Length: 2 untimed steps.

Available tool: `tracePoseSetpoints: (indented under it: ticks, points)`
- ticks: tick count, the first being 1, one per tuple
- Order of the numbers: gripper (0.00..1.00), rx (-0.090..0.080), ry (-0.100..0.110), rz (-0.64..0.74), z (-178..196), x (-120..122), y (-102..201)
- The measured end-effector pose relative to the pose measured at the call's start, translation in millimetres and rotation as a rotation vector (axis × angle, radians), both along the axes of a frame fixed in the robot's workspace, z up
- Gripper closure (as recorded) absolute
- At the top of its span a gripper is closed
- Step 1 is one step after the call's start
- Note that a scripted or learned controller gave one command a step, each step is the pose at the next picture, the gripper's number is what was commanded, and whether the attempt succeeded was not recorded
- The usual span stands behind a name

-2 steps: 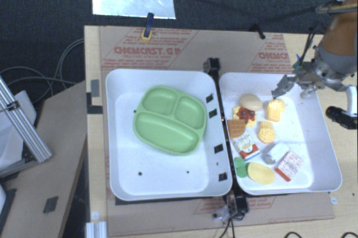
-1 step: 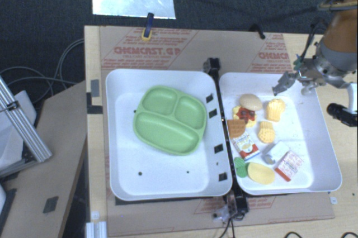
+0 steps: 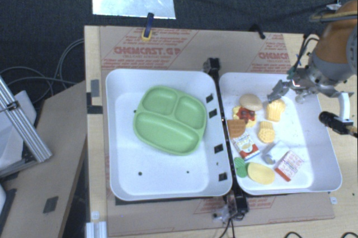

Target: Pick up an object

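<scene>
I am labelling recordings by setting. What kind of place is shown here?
Probably a robotics lab bench: a robot arm reaches over two white bins, with toy food, a green divided plate and loose cables.

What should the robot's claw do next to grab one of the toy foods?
Probably lower a little and close on the yellow block. The claw hangs just above that piece in the right bin, at the far end of the toy food pile, and nothing shows between its fingers yet. The green tray in the left bin is farther off, so the yellow block looks like the easiest target.
</scene>
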<state>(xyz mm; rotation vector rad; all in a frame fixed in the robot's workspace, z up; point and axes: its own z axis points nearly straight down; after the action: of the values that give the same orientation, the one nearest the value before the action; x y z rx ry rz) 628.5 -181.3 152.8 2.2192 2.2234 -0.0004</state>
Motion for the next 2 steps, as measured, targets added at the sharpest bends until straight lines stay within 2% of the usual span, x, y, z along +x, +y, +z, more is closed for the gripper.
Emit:
tracePoseSetpoints:
  ticks: [1, 2]
  points:
    - [0.0, 0.001, 0.001, 0.002, -44.8, -3.0, 7.3]
    - [0.0, 0.0, 0.0, 0.003, -68.9, -2.3, 7.7]
